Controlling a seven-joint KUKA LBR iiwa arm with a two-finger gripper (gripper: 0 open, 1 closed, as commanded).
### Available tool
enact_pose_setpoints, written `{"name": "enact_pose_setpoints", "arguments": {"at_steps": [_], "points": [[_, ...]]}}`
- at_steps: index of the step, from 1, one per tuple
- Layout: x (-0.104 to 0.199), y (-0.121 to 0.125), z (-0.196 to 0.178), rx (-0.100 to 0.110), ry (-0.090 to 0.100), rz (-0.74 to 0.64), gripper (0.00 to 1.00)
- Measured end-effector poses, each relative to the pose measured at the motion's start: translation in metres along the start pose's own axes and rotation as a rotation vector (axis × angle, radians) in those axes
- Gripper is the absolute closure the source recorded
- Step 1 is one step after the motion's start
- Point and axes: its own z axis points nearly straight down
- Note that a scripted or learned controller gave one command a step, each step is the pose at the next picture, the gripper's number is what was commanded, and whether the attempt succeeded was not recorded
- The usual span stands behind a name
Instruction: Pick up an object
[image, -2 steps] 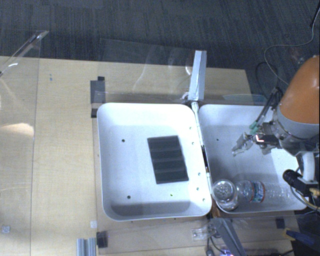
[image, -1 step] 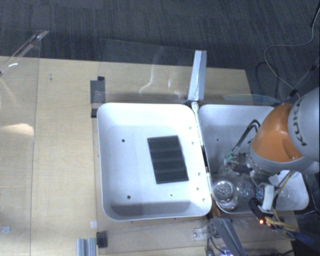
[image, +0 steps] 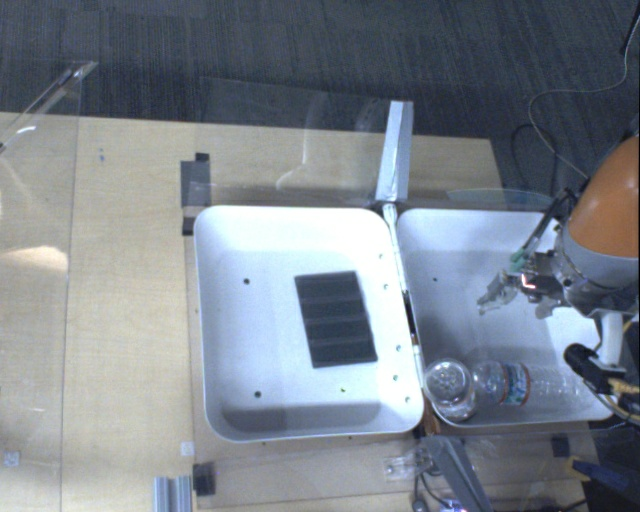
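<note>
Lying below tool (image: 497, 293), clear bottle (image: 487, 385), apart

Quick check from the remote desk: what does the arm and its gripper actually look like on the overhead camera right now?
The arm shows a rounded orange band over a grey wrist section. Below it sits a small metallic gripper with thin silvery fingers, a tiny green and red light spot near its base, and thin dark cables running along the wrist.

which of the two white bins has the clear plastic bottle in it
The right bin, the one the arm reaches over. The clear bottle lies on its side along its near edge. The left bin holds a dark ridged block instead.
</note>
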Motion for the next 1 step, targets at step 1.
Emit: {"name": "enact_pose_setpoints", "arguments": {"at_steps": [1], "points": [[-0.0105,-0.0327,0.0973,-0.008,0.0,-0.168,0.0]]}}
